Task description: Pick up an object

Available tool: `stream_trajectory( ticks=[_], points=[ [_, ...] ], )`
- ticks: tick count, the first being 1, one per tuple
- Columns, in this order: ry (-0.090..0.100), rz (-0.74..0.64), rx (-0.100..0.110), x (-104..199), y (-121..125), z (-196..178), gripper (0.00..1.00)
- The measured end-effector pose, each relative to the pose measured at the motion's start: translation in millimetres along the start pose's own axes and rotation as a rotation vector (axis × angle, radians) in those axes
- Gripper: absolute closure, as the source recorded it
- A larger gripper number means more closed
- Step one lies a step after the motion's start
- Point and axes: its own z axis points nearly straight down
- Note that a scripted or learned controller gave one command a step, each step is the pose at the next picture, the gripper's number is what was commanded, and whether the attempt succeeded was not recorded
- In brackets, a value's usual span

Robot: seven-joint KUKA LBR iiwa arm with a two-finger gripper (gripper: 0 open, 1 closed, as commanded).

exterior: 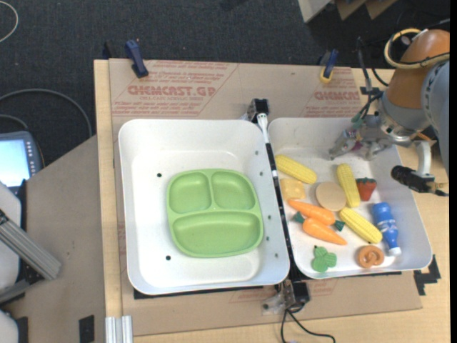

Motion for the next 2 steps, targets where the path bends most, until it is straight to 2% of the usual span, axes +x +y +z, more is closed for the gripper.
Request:
stream_trajectory(
  ticks=[1, 2],
  points=[
    [0.002, -0.009, -0.013, 33.1, -30.1, -3.6, 0.00],
    [0.000, -0.009, -0.020, 31.9, -28.0, -14.7, 1.00]
  ],
)
